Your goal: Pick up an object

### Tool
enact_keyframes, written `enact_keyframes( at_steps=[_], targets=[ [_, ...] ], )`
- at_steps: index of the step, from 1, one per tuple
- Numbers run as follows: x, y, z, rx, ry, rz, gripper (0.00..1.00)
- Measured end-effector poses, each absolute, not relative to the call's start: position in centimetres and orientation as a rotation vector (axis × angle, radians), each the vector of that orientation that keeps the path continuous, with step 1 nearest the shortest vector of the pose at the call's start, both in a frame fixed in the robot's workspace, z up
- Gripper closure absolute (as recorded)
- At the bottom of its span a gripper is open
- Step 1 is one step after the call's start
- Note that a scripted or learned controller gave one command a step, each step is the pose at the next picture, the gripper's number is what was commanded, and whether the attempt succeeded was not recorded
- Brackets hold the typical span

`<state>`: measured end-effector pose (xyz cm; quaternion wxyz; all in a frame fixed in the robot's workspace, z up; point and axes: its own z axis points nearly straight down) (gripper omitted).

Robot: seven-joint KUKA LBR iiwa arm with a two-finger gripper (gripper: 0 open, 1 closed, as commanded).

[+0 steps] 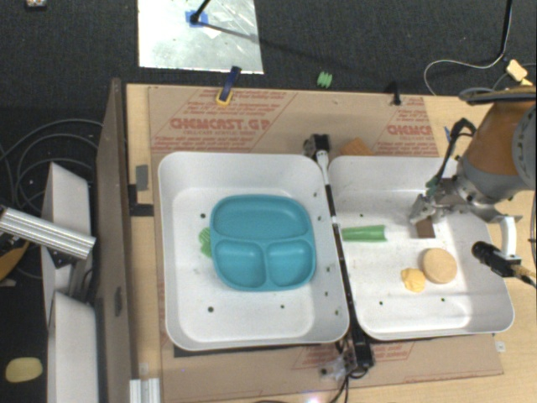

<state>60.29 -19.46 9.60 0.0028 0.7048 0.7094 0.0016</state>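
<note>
Reaching in from the right edge of the frame, the arm [503, 154] is seen low over the right bin [470, 313], its orange band up at the far right. The gripper [428, 212] is set down in the upper middle of that bin, and a small brown piece [425, 227] is seen right at its tip. Whether that piece is pinched between the fingers or merely lying under them cannot be told, and whether the pincer is released or clenched cannot be told either.

Three loose things are spread across the right bin. A green stick [363, 234] is laid flat near the bin's left wall, well apart from the gripper. A round tan disc [439, 265] is found just below the gripper, and a small yellow lump [413, 280] is tucked just beside it at lower left.

The left bin [189, 309] is taken up at its middle by a teal divided tray [263, 242], and a sliver of something green [204, 241] is glimpsed at the tray's left edge.

Both bins are borne by a brown board [277, 116], and red print is read on it: "CHEMCAST" above the left bin, with a further mark after it that looks like "GP", and part of the same word above the right bin, cut off by the arm. Smaller red lines are printed beneath but are too fine to be read. A shiny sheet [201, 23] is laid on the dark floor at upper middle.
</note>
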Motion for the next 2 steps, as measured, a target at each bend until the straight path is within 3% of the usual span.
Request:
enact_keyframes(
  at_steps=[1,2],
  targets=[
    [57.0,-16.2,14.3,2.214,2.227,0.004,1.0],
    [56.2,-6.4,18.7,2.206,2.236,0.008,1.0]
  ],
)
